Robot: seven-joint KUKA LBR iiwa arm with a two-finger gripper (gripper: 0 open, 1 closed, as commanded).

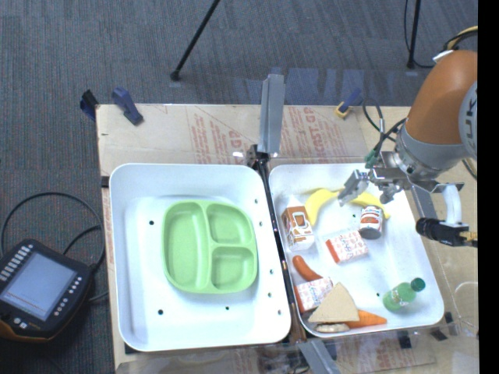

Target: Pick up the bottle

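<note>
Nearest the camera, well apart from the gripper (370, 187), the green bottle (402, 295) lies tipped in the right bin's (427, 265) front corner, cap toward the rim. Between them stands a dark jar (371, 221). Farther back the arm (437, 123) hangs over a banana (326, 199), fingers spread, holding nothing.

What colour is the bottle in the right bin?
Green, with a darker green cap; the bottle lies near the right bin's front corner, seen clearly in the camera view.
</note>
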